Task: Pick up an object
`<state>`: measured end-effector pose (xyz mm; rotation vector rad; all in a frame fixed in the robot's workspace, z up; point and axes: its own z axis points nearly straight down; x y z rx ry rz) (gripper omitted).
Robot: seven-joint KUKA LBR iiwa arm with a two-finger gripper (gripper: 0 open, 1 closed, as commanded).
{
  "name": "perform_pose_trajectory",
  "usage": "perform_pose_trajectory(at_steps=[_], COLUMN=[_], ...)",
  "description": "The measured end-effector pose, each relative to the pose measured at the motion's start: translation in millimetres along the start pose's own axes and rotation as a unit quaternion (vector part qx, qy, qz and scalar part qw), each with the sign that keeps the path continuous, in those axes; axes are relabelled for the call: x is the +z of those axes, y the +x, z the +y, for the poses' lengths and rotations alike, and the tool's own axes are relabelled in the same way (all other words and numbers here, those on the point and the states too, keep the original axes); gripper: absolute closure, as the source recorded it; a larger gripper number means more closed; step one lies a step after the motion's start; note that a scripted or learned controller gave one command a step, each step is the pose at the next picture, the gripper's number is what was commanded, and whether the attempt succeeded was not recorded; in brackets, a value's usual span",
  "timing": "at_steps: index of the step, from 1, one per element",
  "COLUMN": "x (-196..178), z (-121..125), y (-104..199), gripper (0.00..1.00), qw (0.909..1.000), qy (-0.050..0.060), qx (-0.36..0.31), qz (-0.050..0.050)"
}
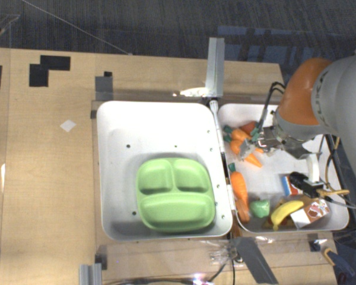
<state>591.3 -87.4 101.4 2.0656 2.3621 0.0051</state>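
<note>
Toy carrots (242, 136) in right bin (338, 221) near its left wall, gripper (252, 149) low among them, jaw state not clear, green tray (175, 193) in left bin (115, 159).

Grey arm (344, 94) with orange band (301, 97) and black cables (267, 108).

table (47, 189): pale wood-look, matt | bins (115, 159): smooth white plastic, slight sheen | green tray (175, 193): glossy moulded plastic | banana (285, 211), carrots (239, 186): probably plastic | post (215, 67): brushed metal
</note>
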Motion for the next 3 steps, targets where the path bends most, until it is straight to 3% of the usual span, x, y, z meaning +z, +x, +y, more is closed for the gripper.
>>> perform_pose_trajectory(at_steps=[1, 2, 3], x=[-11.6, -124.8, -83.4], z=[2.0, 69.7, -8.5], y=[0.9, 82.4, 75.3], gripper=[1.0, 1.0, 1.0], qw=[1.0, 0.9904, 0.9833], qy=[-0.002, -0.001, 0.001], qx=[-0.004, -0.138, -0.182], qz=[-0.001, 0.0, 0.001])
